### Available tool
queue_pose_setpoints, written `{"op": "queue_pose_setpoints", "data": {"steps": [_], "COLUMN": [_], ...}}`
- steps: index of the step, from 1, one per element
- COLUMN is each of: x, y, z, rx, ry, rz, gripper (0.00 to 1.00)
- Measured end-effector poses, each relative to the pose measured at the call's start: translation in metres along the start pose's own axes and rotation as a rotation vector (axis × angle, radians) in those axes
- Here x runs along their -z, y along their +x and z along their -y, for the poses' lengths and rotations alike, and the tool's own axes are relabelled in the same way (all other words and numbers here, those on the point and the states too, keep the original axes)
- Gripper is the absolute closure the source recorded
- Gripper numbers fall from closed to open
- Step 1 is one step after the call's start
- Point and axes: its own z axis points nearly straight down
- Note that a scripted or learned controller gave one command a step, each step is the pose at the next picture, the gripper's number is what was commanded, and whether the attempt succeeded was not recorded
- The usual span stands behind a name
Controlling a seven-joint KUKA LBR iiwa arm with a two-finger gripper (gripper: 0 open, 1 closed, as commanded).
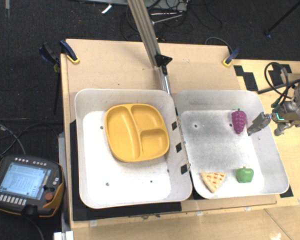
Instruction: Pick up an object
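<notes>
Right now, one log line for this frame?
pincer: open, right bin edge | holding: nothing | nearest: purple toy grape bunch

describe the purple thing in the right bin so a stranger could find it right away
Start at the right bin, the one next to the bin with the yellow divided plate. Near its far right side lies a small bunch of purple grapes, close to the gripper. It is the bin's one purple item; the pizza slice and green pepper sit along the near edge.

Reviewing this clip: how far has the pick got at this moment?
Nothing is picked yet. The tool is at the right bin's right rim, beside the purple grapes, with nothing between its fingers. The green pepper and pizza slice lie untouched. Closing on an object and lifting it remain.
</notes>
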Motion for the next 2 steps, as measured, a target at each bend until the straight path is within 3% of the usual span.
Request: {"op": "queue_pose_setpoints", "data": {"steps": [2], "x": [-0.115], "y": [-0.002], "z": [0.009], "rx": [-0.003], "ry": [0.006], "rz": [-0.002], "gripper": [0.0]}}
